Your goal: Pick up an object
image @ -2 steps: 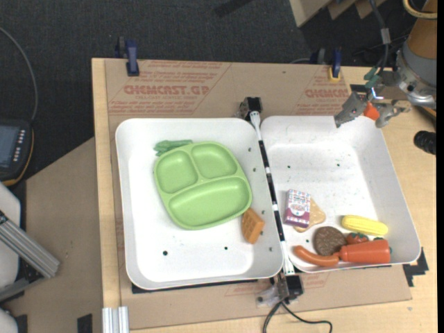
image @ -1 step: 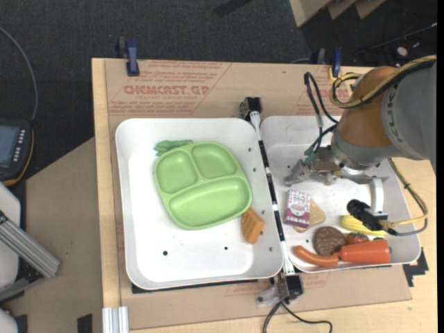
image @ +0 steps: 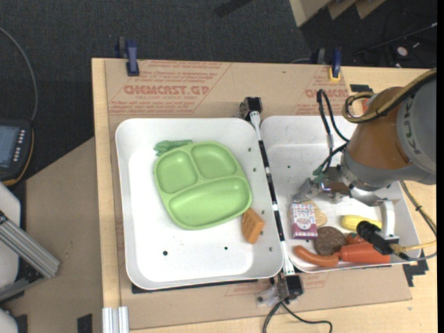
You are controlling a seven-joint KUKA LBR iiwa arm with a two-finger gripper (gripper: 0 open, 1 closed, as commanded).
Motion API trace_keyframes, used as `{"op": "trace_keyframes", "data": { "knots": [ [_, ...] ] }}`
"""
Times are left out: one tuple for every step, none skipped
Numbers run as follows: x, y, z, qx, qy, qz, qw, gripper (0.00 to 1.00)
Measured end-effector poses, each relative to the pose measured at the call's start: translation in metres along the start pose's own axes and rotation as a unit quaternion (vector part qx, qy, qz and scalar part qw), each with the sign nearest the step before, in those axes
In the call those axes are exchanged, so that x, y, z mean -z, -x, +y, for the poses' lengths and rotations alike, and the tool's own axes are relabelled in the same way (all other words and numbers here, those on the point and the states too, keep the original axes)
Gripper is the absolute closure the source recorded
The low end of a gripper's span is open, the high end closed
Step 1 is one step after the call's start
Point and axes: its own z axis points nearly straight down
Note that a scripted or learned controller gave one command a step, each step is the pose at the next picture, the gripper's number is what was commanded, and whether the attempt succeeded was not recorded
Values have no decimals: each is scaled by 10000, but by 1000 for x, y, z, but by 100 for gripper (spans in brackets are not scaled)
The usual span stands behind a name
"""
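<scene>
My gripper [image: 313, 187] hangs low in the right bin [image: 295, 141], just above a small pink packet [image: 303, 220]. Right of the packet lie a round brown piece [image: 329, 240], a yellow banana-like piece [image: 356, 223], a sausage [image: 314, 257] and an orange carrot [image: 361, 254], all crowded at the bin's near edge. I see nothing between the fingers. The arm's orange band [image: 378, 141] and grey wrist cover the bin's right side.
The left bin [image: 139, 207] holds a green divided plate [image: 201, 184], a green leafy scrap [image: 170, 146] at the plate's far left rim, and an orange-brown chunk [image: 252, 225] near the divider. Black cables run over the right bin's far edge.
</scene>
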Motion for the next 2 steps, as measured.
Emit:
{"op": "trace_keyframes", "data": {
  "knots": [
    [30,75,-61,-30,14,-13,10000,0],
    [-1,77,24,30,53,-17,10000,0]
  ]
}}
